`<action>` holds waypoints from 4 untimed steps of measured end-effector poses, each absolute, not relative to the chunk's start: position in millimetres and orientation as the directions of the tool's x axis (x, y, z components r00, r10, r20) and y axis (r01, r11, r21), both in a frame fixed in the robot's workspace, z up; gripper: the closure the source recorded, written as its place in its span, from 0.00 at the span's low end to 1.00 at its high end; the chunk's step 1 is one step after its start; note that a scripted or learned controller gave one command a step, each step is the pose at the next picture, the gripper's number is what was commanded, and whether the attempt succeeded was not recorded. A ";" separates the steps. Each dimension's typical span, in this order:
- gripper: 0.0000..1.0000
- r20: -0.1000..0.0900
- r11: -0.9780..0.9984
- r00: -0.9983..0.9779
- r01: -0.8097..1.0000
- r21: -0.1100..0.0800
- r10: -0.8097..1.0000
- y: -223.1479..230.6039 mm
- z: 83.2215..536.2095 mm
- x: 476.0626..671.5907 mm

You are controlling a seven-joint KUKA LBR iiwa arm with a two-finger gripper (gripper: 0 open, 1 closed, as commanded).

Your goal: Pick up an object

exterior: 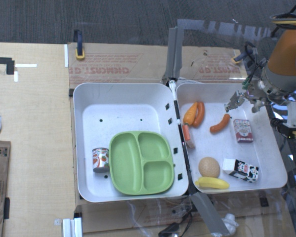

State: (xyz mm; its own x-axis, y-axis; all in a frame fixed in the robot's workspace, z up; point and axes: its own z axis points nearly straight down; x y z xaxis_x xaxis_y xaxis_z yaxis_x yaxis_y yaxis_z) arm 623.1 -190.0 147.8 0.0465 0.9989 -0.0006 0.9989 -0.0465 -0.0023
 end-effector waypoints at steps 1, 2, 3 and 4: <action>0.00 0.002 0.037 -0.037 0.999 0.009 0.999 -209.3 99.0 607.8; 1.00 -0.002 0.035 -0.035 0.999 0.013 0.999 -210.7 108.7 608.3; 0.00 -0.001 0.035 -0.035 0.999 0.012 0.999 -210.1 108.5 608.3; 0.00 -0.001 0.043 -0.043 0.999 0.001 0.999 -147.5 92.6 604.3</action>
